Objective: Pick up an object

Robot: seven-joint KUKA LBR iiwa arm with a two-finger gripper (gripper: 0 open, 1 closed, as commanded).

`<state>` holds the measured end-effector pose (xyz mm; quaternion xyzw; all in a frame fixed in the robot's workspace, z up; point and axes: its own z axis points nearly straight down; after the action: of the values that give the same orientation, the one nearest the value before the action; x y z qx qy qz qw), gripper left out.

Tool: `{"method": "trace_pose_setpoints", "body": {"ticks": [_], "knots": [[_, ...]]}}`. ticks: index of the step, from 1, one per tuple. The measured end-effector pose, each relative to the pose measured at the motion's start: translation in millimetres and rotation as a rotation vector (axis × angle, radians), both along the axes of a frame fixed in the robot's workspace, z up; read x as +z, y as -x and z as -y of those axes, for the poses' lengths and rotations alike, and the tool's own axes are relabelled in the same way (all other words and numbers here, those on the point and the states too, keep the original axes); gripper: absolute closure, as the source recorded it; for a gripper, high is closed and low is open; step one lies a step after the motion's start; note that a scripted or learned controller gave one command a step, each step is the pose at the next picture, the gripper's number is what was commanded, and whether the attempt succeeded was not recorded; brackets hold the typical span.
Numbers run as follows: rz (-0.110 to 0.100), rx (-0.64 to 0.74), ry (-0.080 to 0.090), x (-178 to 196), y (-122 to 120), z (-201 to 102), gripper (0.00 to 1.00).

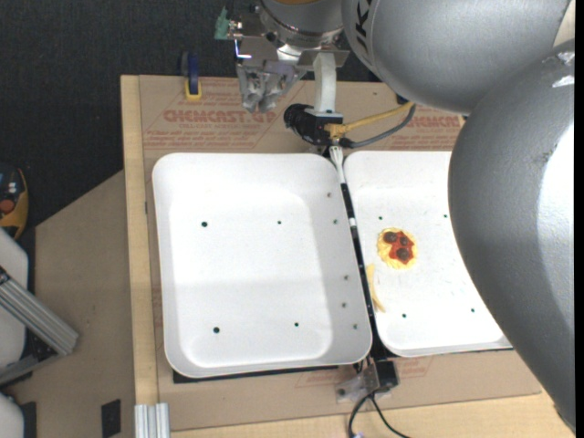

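A small yellow object with red and dark spots (397, 247) lies in the right bin (429, 331), near its left side. A thin pale yellow strip (374, 290) lies by that bin's left wall. My gripper (261, 94) hangs high over the cardboard behind the left bin (182, 272), far from both objects. Nothing shows beneath it. The arm's grey body hides the right part of the right bin.
A blue and yellow clamp (192, 73) sits on the bench's far edge, left of the gripper. Cables run along the seam between the bins and out at the front (370, 381). An aluminium rail (36, 313) lies off the bench at the left.
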<state>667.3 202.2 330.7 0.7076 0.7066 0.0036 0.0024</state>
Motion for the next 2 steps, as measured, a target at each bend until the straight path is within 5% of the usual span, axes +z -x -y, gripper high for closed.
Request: {"method": "trace_pose_setpoints", "body": {"ticks": [1, 2], "knots": [[-0.016, 0.003, 0.003, -70.1, 1.9, -23.1, 1.0], [0.0, 0.003, -0.001, 3.4, 0.0, -22.3, 1.0]]}}
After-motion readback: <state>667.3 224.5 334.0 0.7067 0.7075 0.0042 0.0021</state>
